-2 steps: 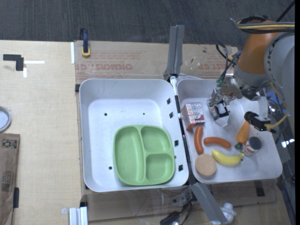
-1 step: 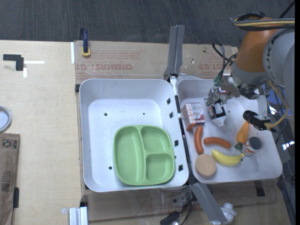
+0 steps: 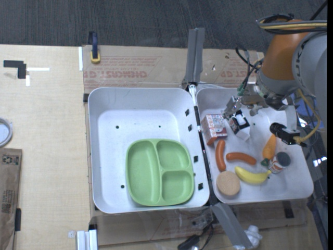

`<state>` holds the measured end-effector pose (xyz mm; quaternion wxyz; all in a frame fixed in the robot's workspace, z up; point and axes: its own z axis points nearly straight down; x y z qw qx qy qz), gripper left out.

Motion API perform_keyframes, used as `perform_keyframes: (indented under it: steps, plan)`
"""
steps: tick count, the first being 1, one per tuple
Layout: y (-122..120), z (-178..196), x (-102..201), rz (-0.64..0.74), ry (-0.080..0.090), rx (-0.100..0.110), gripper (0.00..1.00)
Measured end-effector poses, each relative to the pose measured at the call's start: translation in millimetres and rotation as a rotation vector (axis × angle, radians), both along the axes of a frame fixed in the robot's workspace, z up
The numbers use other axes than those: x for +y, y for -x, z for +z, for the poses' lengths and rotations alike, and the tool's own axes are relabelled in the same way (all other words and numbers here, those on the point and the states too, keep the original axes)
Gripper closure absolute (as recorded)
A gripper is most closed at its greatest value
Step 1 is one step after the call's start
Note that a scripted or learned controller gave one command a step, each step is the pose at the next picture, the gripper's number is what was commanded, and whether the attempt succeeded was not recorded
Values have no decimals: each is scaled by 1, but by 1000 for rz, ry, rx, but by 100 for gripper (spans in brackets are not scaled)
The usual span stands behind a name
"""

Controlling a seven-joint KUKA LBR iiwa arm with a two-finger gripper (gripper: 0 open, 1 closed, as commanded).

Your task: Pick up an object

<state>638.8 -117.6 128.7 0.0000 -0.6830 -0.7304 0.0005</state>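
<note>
Camera view: gripper (image 3: 237, 116) hangs over the right bin (image 3: 304, 189) beside the carton (image 3: 214, 128); finger state cannot be told.

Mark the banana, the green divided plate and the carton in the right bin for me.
banana (image 3: 252, 176): camera view, middle of its curve.
green divided plate (image 3: 140, 175): camera view, floor of its long left compartment.
carton (image 3: 214, 128): camera view, its printed top face.

Dark grey carpet floor (image 3: 130, 9), light wooden bench (image 3: 41, 139), cardboard sheet (image 3: 135, 66) beneath bins
</note>
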Motion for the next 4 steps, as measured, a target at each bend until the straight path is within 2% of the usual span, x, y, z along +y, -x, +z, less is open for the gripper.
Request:
perform_keyframes:
  steps: [1,2,3,4]
  plan:
    - [-13,-32,-13,-9,1,-8,0]
    - [-13,-24,-13,-8,2,-7,100]
    - [-13,-24,-13,-8,2,-7,0]
    - [16,18,-22,-13,0,0,0]
